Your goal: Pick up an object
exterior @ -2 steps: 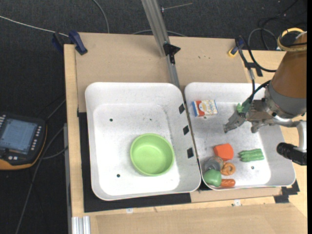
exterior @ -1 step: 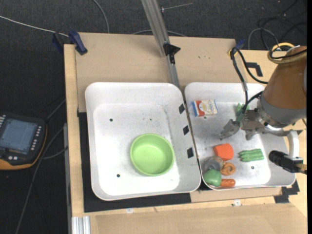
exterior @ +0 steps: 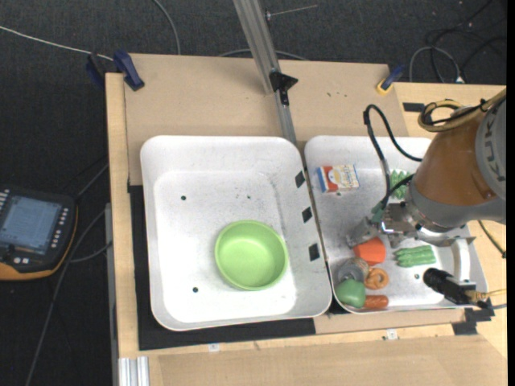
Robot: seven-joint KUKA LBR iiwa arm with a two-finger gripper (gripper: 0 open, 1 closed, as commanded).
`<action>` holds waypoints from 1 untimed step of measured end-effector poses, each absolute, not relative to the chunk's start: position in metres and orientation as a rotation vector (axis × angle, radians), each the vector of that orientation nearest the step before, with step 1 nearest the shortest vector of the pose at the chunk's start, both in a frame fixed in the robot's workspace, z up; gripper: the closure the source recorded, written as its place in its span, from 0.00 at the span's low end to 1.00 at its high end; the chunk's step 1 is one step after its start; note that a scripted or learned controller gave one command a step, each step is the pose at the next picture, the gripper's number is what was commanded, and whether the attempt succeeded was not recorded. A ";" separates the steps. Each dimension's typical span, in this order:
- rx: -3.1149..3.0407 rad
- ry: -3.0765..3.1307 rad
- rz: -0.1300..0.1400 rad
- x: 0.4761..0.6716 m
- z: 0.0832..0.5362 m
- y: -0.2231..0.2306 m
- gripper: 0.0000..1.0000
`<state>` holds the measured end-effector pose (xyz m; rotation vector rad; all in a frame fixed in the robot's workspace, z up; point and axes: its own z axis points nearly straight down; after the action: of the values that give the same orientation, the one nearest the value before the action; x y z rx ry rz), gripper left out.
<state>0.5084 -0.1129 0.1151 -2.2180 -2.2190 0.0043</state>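
- Pincer: low over the right bin, just above an orange piece; released or clenched, cannot tell.
- Orange piece: toward the bin's near left, close to a green lump and an orange ring; not seen grasped.
- Step in hand, by judgement: descent for a grasp; lift not yet done.
- Next move: probably closing squarely on one piece, clear of its neighbours, then lifting straight up.

Slanted overhead view of both bins
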 end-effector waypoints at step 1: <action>-2.220 -2.221 0.001 0.508 0.095 -0.113 0.00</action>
<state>0.5081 -0.1127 0.0947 -2.2202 -2.2209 0.0012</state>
